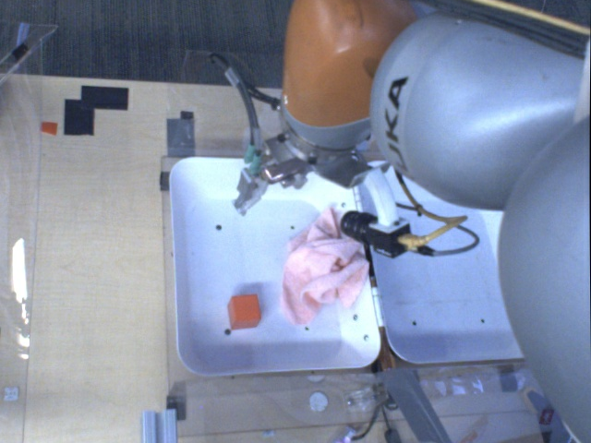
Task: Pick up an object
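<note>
Hiding, perhaps, hand (247, 195) fingertips: wrist.

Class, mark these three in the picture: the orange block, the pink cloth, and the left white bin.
orange block (245, 311): camera view, its top face.
pink cloth (320, 266): camera view, middle of its crumpled folds.
left white bin (208, 266): camera view, bare floor.
</note>
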You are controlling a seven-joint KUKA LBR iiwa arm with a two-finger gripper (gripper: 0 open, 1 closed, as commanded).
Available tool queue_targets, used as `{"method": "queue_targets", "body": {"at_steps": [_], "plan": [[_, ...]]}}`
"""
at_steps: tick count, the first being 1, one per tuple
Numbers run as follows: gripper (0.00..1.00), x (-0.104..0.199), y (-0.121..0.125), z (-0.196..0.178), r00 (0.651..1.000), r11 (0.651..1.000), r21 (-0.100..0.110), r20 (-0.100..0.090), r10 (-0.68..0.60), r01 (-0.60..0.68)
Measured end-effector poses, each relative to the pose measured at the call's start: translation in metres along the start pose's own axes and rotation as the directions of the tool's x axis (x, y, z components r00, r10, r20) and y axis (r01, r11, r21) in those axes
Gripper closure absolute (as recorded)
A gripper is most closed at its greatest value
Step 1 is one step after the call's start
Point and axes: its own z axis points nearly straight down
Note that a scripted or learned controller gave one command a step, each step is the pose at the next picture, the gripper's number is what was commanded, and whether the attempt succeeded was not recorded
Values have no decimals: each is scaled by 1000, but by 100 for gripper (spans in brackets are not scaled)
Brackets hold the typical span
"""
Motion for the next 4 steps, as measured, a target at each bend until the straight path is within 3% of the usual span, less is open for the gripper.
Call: {"method": "queue_targets", "body": {"at_steps": [1, 2, 3, 4], "plan": [[0, 35, -23, 86, 999, 999, 9, -2, 40, -40], [0, 18, -29, 177, 972, 972, 11, 0, 234, -234], [0, 7, -68, 200, 997, 995, -61, -4, 76, -76], [100, 19, -64, 189, 998, 996, -66, -20, 60, -61]]}}
